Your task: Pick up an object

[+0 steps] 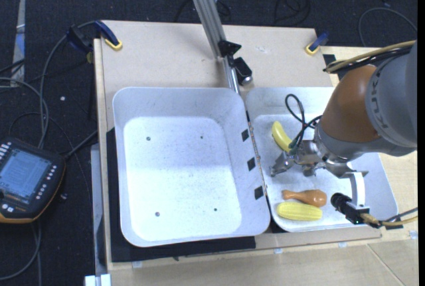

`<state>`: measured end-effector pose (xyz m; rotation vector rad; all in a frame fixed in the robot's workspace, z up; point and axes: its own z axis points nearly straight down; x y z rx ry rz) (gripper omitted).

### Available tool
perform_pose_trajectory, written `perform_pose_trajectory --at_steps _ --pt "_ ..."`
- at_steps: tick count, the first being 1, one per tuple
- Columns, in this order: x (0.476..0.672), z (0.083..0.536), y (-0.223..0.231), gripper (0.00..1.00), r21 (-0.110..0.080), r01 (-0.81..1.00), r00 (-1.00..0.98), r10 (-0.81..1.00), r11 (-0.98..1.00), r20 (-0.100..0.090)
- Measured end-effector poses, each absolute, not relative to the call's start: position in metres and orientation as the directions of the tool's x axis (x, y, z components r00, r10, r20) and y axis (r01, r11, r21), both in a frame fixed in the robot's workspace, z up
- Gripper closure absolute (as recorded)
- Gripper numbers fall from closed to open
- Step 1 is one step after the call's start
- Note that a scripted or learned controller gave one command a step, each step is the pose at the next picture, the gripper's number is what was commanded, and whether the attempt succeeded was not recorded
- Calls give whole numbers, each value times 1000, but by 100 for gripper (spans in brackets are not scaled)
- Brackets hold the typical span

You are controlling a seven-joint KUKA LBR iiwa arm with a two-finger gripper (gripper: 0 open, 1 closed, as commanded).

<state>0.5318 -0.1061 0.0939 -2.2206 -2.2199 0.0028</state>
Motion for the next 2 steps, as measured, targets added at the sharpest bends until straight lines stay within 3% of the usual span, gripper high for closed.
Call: perform_pose_trajectory --at_steps 1,2 --pt "533 106 -106 100 1 1000 0 1000 0 0" --pt "533 147 -108 100 3 1000 0 1000 0 0"
